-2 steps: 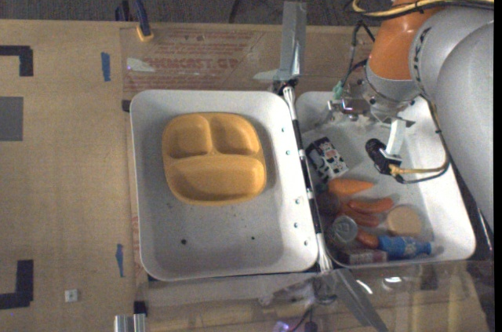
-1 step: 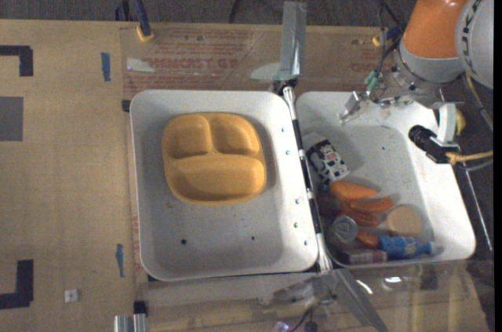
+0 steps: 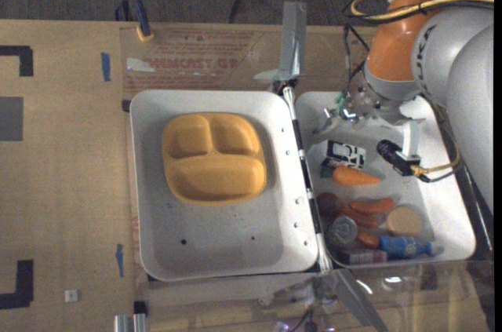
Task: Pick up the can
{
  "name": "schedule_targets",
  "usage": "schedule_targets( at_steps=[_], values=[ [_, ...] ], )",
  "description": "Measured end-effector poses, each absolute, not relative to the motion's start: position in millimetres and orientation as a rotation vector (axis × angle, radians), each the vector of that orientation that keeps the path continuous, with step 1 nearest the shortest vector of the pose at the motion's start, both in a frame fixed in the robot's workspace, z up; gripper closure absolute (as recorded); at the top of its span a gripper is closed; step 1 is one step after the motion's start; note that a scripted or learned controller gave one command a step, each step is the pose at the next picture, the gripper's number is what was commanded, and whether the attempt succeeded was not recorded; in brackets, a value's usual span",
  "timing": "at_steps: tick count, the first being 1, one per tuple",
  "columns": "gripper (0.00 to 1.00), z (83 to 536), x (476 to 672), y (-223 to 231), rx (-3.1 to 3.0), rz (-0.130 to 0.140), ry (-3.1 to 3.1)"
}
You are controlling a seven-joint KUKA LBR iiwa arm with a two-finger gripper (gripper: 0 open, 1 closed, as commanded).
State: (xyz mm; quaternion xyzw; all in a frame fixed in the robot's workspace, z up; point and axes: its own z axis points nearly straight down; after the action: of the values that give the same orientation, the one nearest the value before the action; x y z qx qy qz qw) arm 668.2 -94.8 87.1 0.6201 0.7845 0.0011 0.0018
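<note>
The can (image 3: 343,230) is a small grey metal cylinder seen end-on, near the front left of the right bin (image 3: 451,213), wedged among other items. My gripper (image 3: 345,154) hangs over the back left part of that bin, a black and white piece below the grey wrist and orange band. It is well behind the can, with an orange carrot (image 3: 357,176) lying between the two. Nothing shows as held by it.
Around the can lie a dark red item (image 3: 329,203), a sausage (image 3: 372,206), a round tan disc (image 3: 405,221), a blue bottle (image 3: 404,247) and a small box (image 3: 357,256). The left bin (image 3: 149,189) holds a yellow divided plate (image 3: 213,158). A black cable plug (image 3: 392,154) sticks out beside the wrist.
</note>
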Motion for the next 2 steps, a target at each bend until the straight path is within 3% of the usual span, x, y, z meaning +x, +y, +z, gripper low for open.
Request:
schedule_targets(
  at_steps=[1,2],
  values=[
    [0.0,86.5,667.4,-180.5,1.975,0.002,2.438],
    [0.0,86.8,668.3,-117.8,1.964,0.003,2.449]
  ],
)
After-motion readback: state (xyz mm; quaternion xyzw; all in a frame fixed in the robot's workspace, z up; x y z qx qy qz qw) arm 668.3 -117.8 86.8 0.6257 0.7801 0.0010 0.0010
